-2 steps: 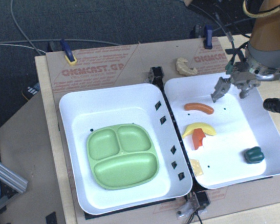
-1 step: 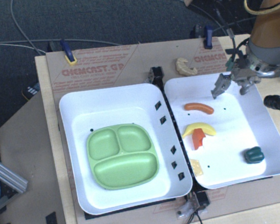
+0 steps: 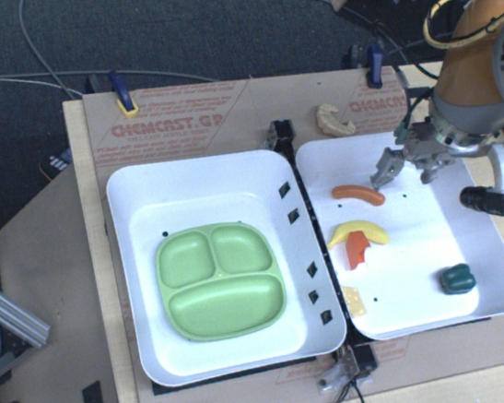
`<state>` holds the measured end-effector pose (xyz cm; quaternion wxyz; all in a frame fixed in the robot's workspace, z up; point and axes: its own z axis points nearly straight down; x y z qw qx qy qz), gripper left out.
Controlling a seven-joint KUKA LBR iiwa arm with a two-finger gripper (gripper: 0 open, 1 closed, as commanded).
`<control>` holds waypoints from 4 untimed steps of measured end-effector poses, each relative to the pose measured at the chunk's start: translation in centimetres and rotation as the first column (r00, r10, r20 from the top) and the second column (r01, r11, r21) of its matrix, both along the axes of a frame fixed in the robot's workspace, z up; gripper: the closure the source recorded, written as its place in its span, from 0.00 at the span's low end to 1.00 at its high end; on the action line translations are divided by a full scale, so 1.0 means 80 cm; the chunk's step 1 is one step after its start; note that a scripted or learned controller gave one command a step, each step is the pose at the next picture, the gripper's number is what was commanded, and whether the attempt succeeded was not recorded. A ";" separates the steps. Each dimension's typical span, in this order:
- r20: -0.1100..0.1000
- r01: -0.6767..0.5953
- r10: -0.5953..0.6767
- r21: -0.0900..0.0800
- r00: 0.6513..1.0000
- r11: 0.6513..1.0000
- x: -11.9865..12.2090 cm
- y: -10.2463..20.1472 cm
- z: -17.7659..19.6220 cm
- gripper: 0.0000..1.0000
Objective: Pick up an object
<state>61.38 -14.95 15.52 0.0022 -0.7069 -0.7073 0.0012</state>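
Note:
The right bin holds an orange-red sausage, a yellow banana with a red piece against it, a dark green object and a small yellow cracker. My gripper hangs over the bin's far part, just right of the sausage. Its fingers are spread apart with nothing between them.
The left bin bears a green divided plate. A tan object lies on the cardboard behind the bins. Black clips line the divider between the bins. Blue clamps hold the board's far edge.

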 end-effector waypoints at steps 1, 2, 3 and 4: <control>-0.002 -0.001 0.001 0.001 1.000 1.000 0.002 0.010 -0.076 0.00; 0.001 0.000 0.000 0.000 1.000 1.000 0.002 0.011 -0.088 0.00; 0.005 -0.001 0.001 0.000 1.000 1.000 0.004 0.011 -0.073 1.00; 0.012 -0.001 0.001 -0.003 1.000 1.000 0.019 0.014 -0.002 1.00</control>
